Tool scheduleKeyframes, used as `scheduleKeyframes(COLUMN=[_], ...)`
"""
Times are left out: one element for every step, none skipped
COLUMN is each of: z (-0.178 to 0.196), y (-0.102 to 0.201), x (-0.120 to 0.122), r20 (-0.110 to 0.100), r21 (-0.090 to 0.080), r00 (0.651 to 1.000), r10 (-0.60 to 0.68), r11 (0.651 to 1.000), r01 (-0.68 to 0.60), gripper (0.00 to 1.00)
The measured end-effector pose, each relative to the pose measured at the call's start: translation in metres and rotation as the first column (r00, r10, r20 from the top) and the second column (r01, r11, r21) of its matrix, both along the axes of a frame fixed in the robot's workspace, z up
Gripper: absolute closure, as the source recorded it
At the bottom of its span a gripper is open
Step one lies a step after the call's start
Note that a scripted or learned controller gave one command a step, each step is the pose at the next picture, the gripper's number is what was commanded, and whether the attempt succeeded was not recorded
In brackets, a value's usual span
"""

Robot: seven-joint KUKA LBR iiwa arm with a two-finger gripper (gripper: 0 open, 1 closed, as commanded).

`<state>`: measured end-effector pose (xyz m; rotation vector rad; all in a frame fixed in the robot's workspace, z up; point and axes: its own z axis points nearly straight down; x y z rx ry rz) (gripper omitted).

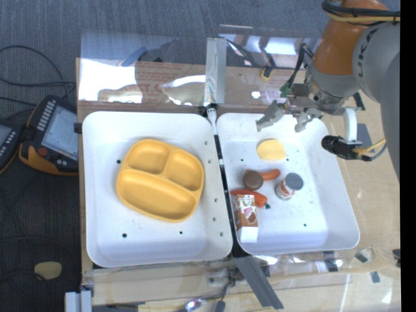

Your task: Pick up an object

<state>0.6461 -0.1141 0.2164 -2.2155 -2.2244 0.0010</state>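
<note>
Camera view, looking down at a slant on two shallow white bins side by side. Left white bin (104, 239): one yellow plastic divided plate (160, 179) with three compartments, sitting about mid-bin, slightly tilted. Right white bin (331, 226): a cluster of small things. Pale yellow rounded piece (271, 149) toward the far side; nearer, a brown round disc (253, 179) touching a small orange carrot-like piece (270, 173); just beside those, a small jar with a grey lid (288, 186), lying tilted. Against the bin's left wall, a flat red and white printed packet (246, 213), another orange bit (260, 200) at its upper right corner. Grey arm with an orange band (344, 38) reaching in from the right, two-finger gripper (286, 119) hanging over the far edge of the right bin, just beyond the pale yellow piece. Fingers (268, 118) spread apart, nothing between them, no contact with any item. Black handheld pendant with an orange rim (49, 134) lying on the floor left of the bench, cables trailing.
</note>
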Motion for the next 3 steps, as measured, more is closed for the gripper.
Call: scheduleKeyframes(z=[-0.1231,-0.1147,-0.1148], y=[-0.0179,-0.0178,-0.0178], x=[-0.029,-0.0292,-0.0293], r20=[0.001,0.0,0.0], r21=[0.0,0.003,0.003], r00=[1.0,1.0,1.0], r10=[-0.003,-0.004,-0.004], r11=[1.0,1.0,1.0], r01=[0.003,0.004,0.004], gripper=[0.0,1.0,0.0])
